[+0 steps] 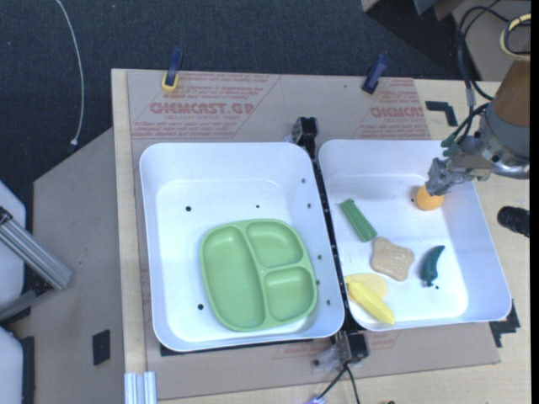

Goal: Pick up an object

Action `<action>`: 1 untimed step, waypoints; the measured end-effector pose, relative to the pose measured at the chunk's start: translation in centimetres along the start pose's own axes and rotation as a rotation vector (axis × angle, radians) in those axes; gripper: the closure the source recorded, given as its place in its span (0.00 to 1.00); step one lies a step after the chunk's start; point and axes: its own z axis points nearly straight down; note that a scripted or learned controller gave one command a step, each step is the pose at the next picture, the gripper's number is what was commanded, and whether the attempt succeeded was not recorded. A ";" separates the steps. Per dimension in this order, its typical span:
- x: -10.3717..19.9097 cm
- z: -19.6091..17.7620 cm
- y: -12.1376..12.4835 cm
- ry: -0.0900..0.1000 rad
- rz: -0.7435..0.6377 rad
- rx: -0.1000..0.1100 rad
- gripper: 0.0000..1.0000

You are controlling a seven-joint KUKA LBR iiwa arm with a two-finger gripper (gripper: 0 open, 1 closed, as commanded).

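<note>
The right bin point(472, 305) holds an orange ball point(429, 199), a green stick point(359, 220), a tan biscuit-shaped piece point(392, 259), a yellow banana point(370, 297) and a dark teal pepper-like piece point(432, 263). My gripper point(443, 180) is low at the bin's far right, directly over the orange ball and touching or nearly touching its top. The ball's upper part is covered by the gripper.
The left bin point(168, 175) holds a green three-compartment plate point(257, 272). Between the bins runs a black divider point(324, 225). Blue clamps point(375, 74) sit on the cardboard at the back. The arm point(509, 116) comes in from the right.
</note>
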 end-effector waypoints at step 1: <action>5.7 0.3 -1.4 0.000 0.001 0.002 1.00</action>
